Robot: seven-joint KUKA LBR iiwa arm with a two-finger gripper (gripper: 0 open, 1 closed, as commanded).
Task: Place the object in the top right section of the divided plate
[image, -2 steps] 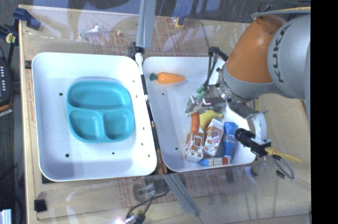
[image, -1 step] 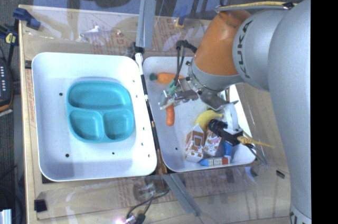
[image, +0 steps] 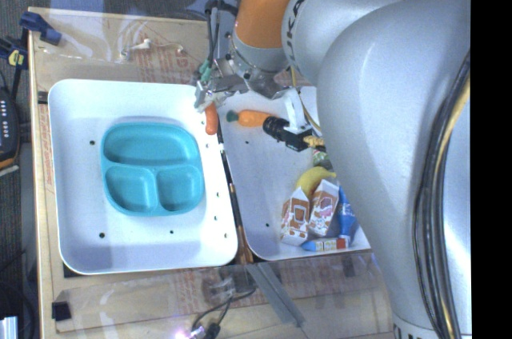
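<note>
A blue divided plate point(image: 152, 168) lies in the left white bin point(image: 72, 233); it has one wide section and two smaller ones. My gripper point(image: 208, 99) hangs over the rim between the two bins, just beyond the plate's upper right corner. A small orange-red sausage-shaped piece point(image: 211, 121) hangs from its fingertips, and the fingers are shut on the piece's upper end. The piece is above the bin's rim, apart from the plate.
The right bin point(image: 260, 193) holds a carrot point(image: 254, 119) with a green top close to the gripper, a banana point(image: 314, 177), two small cartons point(image: 310, 216) and a blue item point(image: 346, 219). The arm's grey body covers most of that bin.
</note>
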